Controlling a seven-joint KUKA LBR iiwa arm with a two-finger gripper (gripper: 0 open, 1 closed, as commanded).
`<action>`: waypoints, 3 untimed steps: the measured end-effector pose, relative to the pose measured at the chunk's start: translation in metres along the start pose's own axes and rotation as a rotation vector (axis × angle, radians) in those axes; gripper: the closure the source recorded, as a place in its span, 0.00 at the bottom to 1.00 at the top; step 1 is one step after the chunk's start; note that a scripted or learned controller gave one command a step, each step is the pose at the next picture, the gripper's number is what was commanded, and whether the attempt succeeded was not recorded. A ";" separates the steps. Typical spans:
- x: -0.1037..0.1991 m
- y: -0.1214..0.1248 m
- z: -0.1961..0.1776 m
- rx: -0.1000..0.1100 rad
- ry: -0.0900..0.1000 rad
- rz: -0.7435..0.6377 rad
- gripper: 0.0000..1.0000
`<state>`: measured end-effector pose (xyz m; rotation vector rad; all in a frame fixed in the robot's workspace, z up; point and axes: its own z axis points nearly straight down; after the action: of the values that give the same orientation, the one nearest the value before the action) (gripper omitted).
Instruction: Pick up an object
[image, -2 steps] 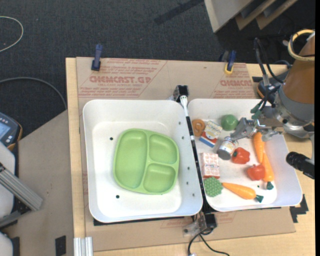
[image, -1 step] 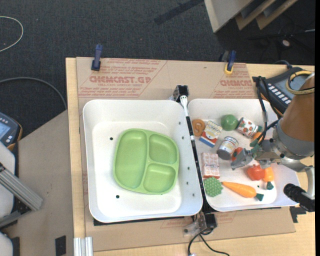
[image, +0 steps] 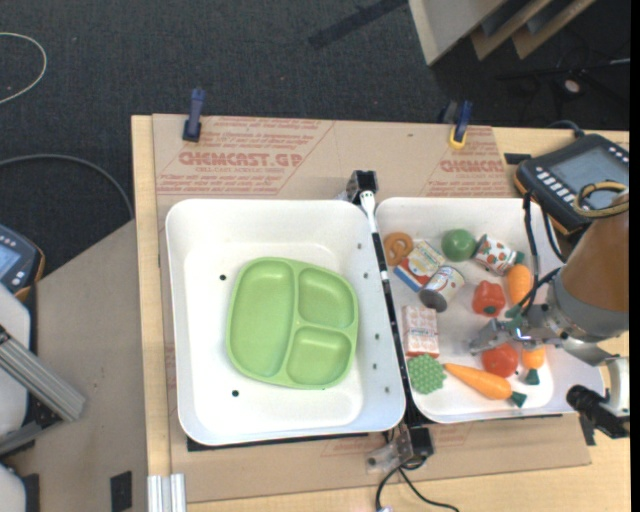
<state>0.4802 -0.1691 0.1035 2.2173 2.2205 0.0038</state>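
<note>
I have the arm (image: 598, 275) reaching in over the right bin (image: 400, 215), with the gripper (image: 505, 335) low among the toy food at the bin's near right side. It sits just above a red tomato (image: 503, 360), with a red pepper (image: 488, 298) just behind and a carrot (image: 482, 381) in front. I cannot tell how the fingers stand; the dark metal blurs into the clutter. I judge this as the descent or closing step of the pick, with nothing visibly lifted yet. The left bin (image: 185, 300) carries a green tray (image: 292, 323), well apart from the action. Next I would want a clean close on 1 item, probably the tomato, then a straight lift clear of the neighbours crowding it.
</note>
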 end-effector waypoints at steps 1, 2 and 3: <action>-0.011 0.002 0.017 0.002 0.011 -0.005 0.00; -0.011 0.001 0.018 0.003 0.013 -0.006 0.00; -0.017 0.000 0.008 -0.001 0.001 0.000 1.00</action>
<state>0.4808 -0.1858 0.0958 2.2175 2.2202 0.0053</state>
